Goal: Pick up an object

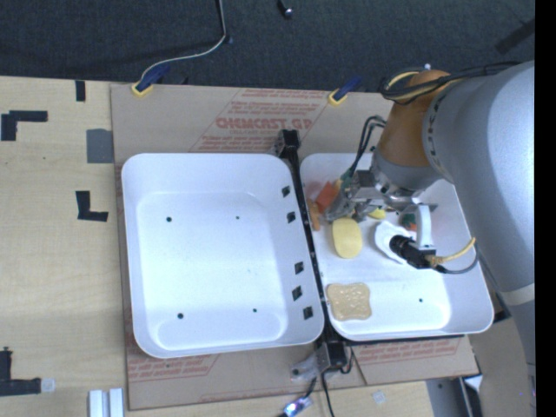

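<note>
Camera view has the tool (354,200) low over the right bin (434,315), just above the yellow block (347,238), its grip impossible to tell, so it looks mid-reach and must next close squarely.

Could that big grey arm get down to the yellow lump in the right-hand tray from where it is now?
Probably yes. The gripper hangs just above the yellow lump, which lies bare on the right bin's floor with nothing on top of it.

You see two bins (208,250) of smooth white plastic with a slight sheen, resting on matt brown cardboard (252,124). The arm's shell (504,163) looks like smooth grey painted metal. The yellow object (347,238) looks smooth and matt; the tan piece (349,301) looks rough.
</note>
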Robot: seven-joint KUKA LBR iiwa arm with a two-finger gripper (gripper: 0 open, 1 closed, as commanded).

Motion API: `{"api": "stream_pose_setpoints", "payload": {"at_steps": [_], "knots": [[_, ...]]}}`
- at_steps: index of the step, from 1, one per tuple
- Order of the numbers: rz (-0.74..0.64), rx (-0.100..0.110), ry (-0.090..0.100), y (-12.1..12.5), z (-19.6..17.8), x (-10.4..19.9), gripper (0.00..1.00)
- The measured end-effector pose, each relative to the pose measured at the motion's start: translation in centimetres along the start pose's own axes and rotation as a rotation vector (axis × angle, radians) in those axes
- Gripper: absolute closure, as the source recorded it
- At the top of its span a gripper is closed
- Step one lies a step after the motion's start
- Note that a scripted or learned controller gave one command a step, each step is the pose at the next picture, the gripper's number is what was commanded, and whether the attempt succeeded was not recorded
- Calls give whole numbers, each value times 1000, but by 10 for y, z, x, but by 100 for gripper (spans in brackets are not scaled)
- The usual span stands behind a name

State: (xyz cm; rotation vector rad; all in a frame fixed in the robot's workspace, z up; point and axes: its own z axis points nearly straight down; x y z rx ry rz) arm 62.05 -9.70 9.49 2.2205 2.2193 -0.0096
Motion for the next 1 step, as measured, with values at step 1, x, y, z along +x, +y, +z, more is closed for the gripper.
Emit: {"api": "stream_pose_setpoints", "payload": {"at_steps": [1], "knots": [[-2,-8,6,-66,-95,21,100]]}}
